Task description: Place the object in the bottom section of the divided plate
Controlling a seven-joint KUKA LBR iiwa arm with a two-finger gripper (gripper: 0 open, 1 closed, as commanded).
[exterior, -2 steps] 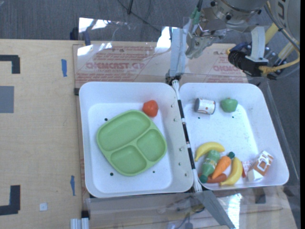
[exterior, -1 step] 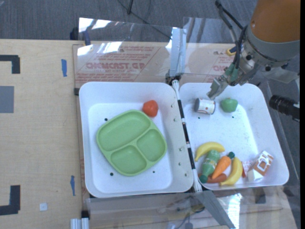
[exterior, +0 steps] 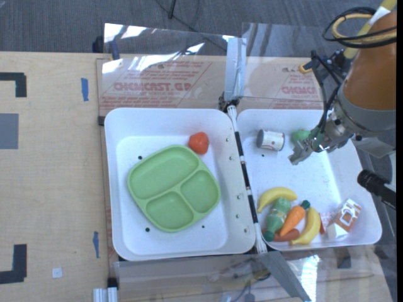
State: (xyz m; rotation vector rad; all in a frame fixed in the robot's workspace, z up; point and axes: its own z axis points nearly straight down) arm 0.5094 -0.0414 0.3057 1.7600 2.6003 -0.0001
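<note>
Gripper [exterior: 301,152] hovers over the right bin [exterior: 371,231] beside a green object [exterior: 301,134]; whether its jaws are wide or narrow, I cannot tell. Over in the left bin [exterior: 119,168], the divided plate [exterior: 174,187] lies with an orange-red ball [exterior: 199,142] just beside its upper rim.

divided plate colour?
Light green: the divided plate in the left bin, seen clearly in the camera view.

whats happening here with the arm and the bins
A grey and orange arm reaches in over the right bin, with its tool low near a green item and a small white can. Bananas, a carrot and a carton lie nearer the front. In the left bin the green plate holds nothing yet, and an orange ball sits just beside it.
</note>
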